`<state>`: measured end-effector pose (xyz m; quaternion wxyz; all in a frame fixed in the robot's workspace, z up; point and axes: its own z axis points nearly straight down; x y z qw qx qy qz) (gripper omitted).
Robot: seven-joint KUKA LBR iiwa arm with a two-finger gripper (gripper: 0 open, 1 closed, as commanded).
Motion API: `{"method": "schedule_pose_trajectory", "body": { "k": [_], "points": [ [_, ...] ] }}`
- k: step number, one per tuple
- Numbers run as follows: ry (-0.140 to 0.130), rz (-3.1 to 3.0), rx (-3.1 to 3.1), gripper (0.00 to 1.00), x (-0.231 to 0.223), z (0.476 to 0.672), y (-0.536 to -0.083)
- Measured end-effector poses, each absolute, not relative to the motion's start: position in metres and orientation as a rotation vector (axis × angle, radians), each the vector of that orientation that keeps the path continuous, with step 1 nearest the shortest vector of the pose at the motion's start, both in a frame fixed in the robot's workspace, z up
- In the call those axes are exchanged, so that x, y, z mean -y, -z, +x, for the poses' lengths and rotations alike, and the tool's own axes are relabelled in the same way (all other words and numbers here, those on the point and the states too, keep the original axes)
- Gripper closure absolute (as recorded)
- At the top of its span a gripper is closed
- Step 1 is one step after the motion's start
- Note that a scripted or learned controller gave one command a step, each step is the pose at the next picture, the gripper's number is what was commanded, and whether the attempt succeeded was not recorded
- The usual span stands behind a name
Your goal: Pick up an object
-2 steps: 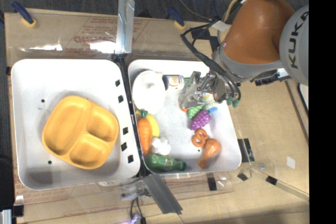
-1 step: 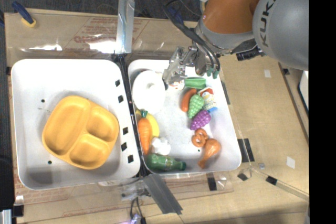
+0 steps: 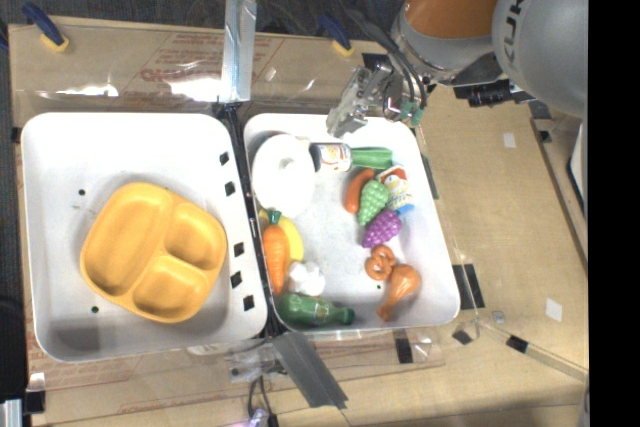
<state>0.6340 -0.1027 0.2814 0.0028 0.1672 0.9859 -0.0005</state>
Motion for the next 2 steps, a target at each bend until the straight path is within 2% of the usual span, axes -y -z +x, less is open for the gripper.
{"method": "schedule_pose_trajectory", "body": {
  "k": [1, 2],
  "points": [
    [0.003, 0.335, -3.119, 1.00, 0.167, 0.631, -0.307],
    [0.000, 0.168, -3.138, 1.00, 0.149, 0.650, -0.267]
  ]
}}
